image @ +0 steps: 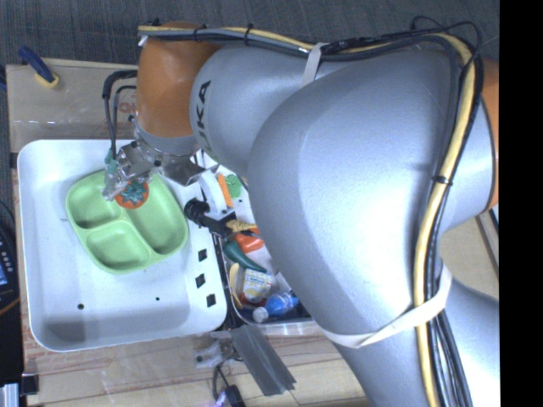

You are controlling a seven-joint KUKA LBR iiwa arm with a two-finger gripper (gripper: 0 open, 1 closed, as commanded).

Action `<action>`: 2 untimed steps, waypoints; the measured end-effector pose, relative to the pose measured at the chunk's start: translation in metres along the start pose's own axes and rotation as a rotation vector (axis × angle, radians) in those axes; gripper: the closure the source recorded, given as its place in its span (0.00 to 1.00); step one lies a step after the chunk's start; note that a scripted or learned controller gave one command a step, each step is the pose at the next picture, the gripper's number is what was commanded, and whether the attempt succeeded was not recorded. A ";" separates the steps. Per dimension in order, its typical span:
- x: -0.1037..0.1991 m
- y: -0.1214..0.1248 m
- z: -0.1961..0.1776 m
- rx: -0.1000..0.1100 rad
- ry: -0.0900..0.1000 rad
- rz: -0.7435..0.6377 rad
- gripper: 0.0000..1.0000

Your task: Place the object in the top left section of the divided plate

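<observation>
orange object (133, 195) gripped between fingers (120, 176) above green divided plate (114, 248)

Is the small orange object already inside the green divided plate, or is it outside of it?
Inside. The orange object sits within the green plate, at the dividers near its upper edge, directly under the gripper. Which section, cannot tell.

- You can read part of the dark "KUKA" lettering running sideways on the grey arm (204, 108), just beside its orange band.
- No other text is legible to you.
</observation>
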State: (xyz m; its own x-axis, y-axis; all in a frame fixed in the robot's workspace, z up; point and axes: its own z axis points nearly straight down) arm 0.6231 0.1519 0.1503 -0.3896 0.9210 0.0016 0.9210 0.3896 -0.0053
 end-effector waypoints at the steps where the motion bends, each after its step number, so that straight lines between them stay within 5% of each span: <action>1: -0.045 0.017 -0.039 -0.004 -0.002 0.056 1.00; 2: -0.038 0.021 0.044 -0.006 -0.003 -0.165 1.00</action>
State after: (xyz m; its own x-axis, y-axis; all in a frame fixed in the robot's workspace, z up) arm 0.6573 0.1255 0.1063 -0.5354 0.8446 -0.0015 0.8446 0.5354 0.0011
